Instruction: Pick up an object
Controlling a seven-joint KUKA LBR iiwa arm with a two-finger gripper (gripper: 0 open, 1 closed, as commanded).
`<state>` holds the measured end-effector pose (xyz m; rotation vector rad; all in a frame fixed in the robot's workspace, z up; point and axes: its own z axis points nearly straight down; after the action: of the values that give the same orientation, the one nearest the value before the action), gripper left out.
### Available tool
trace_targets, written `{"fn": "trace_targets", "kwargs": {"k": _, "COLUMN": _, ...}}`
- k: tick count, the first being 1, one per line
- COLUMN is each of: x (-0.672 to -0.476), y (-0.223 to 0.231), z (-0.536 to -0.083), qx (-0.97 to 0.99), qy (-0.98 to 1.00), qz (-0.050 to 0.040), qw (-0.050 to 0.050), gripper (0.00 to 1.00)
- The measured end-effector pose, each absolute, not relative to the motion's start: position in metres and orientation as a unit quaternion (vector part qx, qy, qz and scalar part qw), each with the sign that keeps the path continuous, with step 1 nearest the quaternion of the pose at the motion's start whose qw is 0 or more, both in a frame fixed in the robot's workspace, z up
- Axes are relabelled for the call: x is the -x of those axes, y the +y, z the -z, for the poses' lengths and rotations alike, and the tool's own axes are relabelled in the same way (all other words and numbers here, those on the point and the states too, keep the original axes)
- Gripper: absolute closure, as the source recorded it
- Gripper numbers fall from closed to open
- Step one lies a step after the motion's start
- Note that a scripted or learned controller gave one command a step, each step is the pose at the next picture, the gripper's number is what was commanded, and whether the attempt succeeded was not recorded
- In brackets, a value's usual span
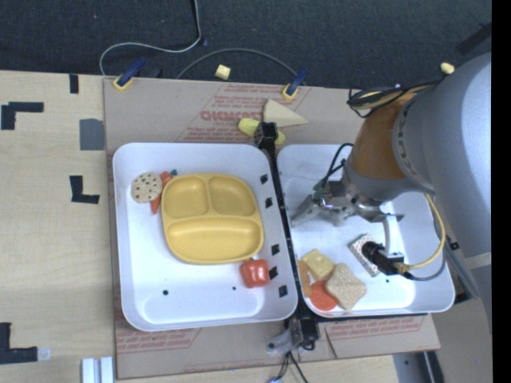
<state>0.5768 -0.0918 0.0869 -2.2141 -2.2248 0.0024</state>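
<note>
Gripper [319,206] hovers above tan bread slice [346,286].

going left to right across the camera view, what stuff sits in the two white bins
Round speckled cookie → yellow three-compartment plastic plate → small red toy piece → pale yellow cheese-like block → tan bread-shaped toy slice. The pincer hangs over the right bin, ahead of the cheese block in the order.

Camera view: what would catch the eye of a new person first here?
Probably the yellow divided plate in the middle of the left bin, with a cookie at its upper left and a red piece at its lower right. Then the grey arm over the right bin.
</note>
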Motion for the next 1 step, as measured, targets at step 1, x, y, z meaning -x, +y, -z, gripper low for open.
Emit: {"fn": "trace_targets", "kwargs": {"k": 1, "x": -0.6088, "y": -0.1345, "z": -0.0864, "qx": 0.707, "qy": -0.707, "qz": 0.0016, "qw": -0.001, "gripper": 0.0}}
